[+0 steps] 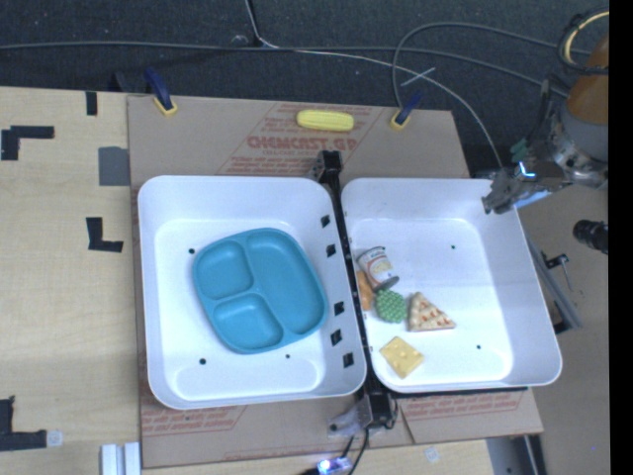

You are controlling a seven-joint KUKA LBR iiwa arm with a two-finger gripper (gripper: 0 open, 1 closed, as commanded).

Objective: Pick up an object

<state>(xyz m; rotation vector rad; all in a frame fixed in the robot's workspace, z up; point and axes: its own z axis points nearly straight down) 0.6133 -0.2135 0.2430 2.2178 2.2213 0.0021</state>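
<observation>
White plastic forms both shallow bins, which sit side by side on a cardboard sheet (297, 142) clamped to the desk (59, 265) by two blue-and-yellow clips (161, 95); the clamping presumably keeps the sheet and the bins from shifting during repeated grasp attempts.

Left bin (158, 201): contains one blue divided plate (259, 289) lying flat near the centre, tilted diagonally to the bin walls.

Right bin (495, 265): contains the candidate objects, grouped near the wall shared with the left bin.
- A small can (376, 263) lies on its side, nearest the top of the group.
- An orange piece (366, 291) lies just below the can, close to the dividing wall.
- A green textured item (392, 307) touches or nearly touches the orange piece.
- A triangular pizza-slice toy (429, 314) lies just beside the green item, on its right.
- A yellow cracker-like square (402, 356) lies apart from the others, lower in the bin.

A yellow oblong object (324, 121) rests on the cardboard above the bins, outside the working area.

Arm status: the tool (506, 194) sits at the upper right corner of the right bin, over or just outside its rim, well apart from the object group. Its state cannot be determined at this resolution. Nothing is visible in its grasp.

Assessment: no object has been lifted yet. The tight grouping and proximity to the dividing wall are likely to restrict approach; the isolated yellow square appears the most accessible, though its flat profile may make it hard to grip.
</observation>
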